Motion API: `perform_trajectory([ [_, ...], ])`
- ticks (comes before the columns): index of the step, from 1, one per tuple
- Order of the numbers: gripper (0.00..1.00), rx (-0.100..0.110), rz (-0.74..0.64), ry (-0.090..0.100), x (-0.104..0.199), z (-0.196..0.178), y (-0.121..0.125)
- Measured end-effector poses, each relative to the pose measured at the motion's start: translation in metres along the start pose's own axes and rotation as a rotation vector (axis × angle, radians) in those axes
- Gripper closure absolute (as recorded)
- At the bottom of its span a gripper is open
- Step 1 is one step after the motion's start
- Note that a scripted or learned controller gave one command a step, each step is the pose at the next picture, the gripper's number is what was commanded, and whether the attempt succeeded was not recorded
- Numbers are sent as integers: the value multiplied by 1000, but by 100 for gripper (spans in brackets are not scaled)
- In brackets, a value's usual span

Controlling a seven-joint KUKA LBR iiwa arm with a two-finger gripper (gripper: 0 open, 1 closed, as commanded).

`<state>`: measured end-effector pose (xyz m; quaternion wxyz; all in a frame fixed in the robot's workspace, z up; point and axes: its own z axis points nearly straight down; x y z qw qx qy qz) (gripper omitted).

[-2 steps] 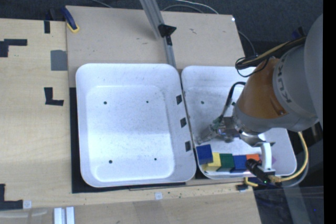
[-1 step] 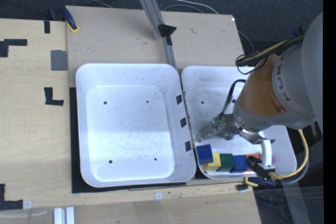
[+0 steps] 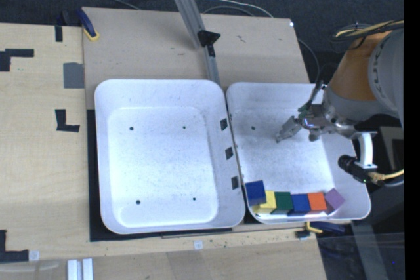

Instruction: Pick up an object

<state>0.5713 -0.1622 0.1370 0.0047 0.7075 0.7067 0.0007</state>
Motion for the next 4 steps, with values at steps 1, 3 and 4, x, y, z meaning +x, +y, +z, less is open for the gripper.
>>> perform_trajectory([
  [1,0,9,-5,5,3,48,39],
  [3,0,7,-5,5,-6,-50,101],
  [4,0,18,0,8,0,8,-18],
])
